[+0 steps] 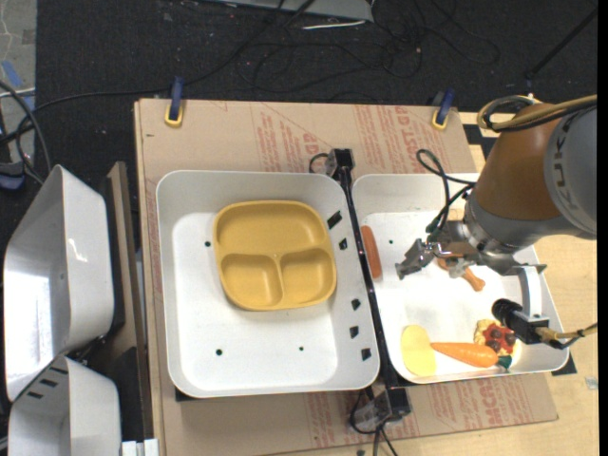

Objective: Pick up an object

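Observation:
In the right bin (399, 198) lie a red-brown sausage (372, 253) along the left wall, a pale yellow piece (416, 349) and an orange carrot (465, 353) near the front, and a small multicoloured toy (493, 335) beside the carrot. A small orange item (472, 278) shows just under the wrist. My gripper (411, 258) hangs over the middle of this bin, right of the sausage, open, with nothing between its fingers. The grey and orange arm (532, 183) covers the bin's right side.
The left bin (190, 350) holds a yellow divided plate (275, 255). A black divider strip (359, 255) runs between the bins. Both stand on a cardboard-covered bench (285, 131) with cables at the back. White containers (57, 255) sit off the bench at left.

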{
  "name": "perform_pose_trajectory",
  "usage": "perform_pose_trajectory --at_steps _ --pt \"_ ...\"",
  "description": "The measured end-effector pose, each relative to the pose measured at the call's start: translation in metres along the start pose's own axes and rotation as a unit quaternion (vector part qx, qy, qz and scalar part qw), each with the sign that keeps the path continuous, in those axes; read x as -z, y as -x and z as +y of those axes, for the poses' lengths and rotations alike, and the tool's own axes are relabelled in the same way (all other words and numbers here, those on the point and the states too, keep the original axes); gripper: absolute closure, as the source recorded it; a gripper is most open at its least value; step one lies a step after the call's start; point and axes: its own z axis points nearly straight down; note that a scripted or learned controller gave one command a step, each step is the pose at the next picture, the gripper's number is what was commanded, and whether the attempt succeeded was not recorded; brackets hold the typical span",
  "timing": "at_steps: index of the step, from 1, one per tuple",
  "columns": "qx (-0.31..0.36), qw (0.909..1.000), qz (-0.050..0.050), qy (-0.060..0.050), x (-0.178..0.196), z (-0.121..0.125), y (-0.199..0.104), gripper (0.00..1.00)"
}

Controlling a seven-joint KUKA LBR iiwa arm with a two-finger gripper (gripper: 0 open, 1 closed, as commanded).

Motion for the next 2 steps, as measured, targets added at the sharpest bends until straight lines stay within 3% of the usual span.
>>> perform_pose_trajectory --at_steps 1,2 --pt "-0.001 1.0 0.0 0.0 -0.047 -0.006 -0.006 0.0" --pt "-0.001 1.0 0.0 0.001 -0.063 -0.007 -0.007 0.0"
